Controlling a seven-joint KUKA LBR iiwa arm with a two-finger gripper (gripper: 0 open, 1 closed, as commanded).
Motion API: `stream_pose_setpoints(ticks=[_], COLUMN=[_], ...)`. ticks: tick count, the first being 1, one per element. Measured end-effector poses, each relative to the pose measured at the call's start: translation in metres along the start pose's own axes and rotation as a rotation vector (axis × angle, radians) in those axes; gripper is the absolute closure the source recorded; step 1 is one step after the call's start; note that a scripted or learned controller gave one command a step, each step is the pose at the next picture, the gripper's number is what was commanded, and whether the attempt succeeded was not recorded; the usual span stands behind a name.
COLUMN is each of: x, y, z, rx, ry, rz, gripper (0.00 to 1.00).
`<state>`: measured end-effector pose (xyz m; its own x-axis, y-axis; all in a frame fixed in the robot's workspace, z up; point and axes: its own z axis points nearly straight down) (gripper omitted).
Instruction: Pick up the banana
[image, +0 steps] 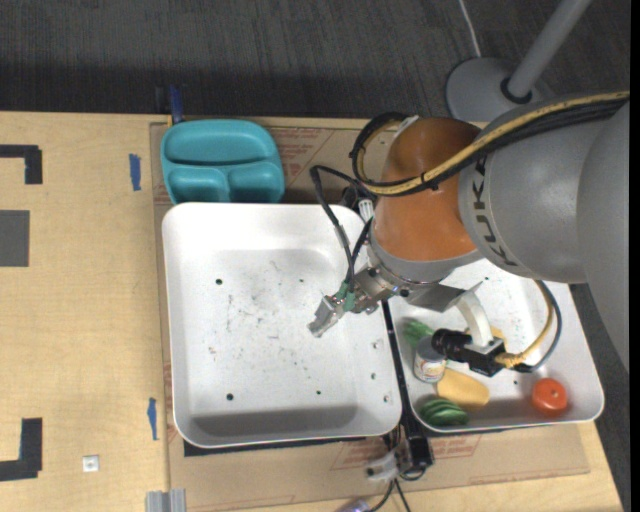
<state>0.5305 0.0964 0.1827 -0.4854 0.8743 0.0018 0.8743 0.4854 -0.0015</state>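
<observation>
Green pieces (443, 410) 2, banana (466, 389) 1, orange piece (548, 397) 1, bins (250, 385) 2.

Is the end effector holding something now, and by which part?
Nothing visible is held: the end effector hangs over the floor of the view's left bin, with no object at its tip.

Teal tray (222, 160), orange object (548, 396), green toy (442, 410)

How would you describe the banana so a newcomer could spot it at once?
Find the shallow white bin on the view's right, then its lower edge. The pale yellow banana lies between a dark green toy and an orange-red round toy; only it is yellow.
</observation>
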Motion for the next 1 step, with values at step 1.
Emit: stream_pose_setpoints(ticks=[1], x=[0.0537], y=[0.0378], z=[0.0686], rx=[0.001], ry=[0.0], rz=[-0.173], gripper=[0.0])
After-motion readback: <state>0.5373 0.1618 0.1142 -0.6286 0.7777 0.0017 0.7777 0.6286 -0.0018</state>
